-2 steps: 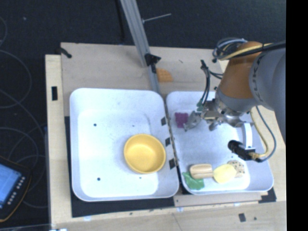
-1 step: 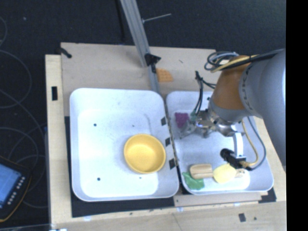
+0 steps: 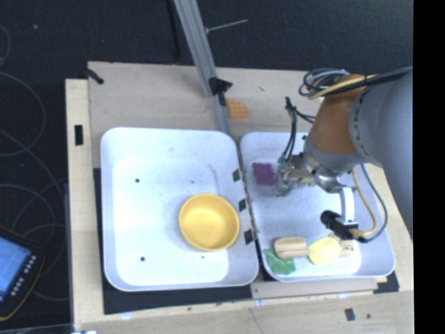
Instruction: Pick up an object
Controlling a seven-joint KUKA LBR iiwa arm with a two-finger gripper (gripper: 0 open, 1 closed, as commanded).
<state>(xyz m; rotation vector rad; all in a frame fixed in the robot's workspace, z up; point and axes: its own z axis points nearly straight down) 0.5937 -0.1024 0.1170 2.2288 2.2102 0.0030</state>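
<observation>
The gripper [image 3: 284,184] hung low in the right bin [image 3: 306,218], near that bin's upper left part, and whether it was open, closed or clamped on anything could not be told, since the wrist and cabling hid its working end. Just beside it, on the side toward the bins' shared wall, lay a small purple object [image 3: 263,173], the nearest thing to pick; it looked to rest on the bin floor rather than in the tool. By my reading the step in hand was the approach or descent onto that purple piece, with no lift begun. The next move called for the tool to settle squarely over the piece, close on it, and rise straight up without dragging it against the bin wall, which stood close on that side and left little room. Farther from the tool, along the near edge of the same bin, lay a tan block [image 3: 290,247], a yellow object [image 3: 323,251] touching or just beside it, and a green piece [image 3: 278,263] tucked in the corner; these were well apart from the tool and out of its way. Beyond the shared wall, the left bin [image 3: 139,158] held a yellow bowl [image 3: 208,222], upright. Farthest off, a grey pole [image 3: 198,47] slanted over the bench behind the bins.
</observation>
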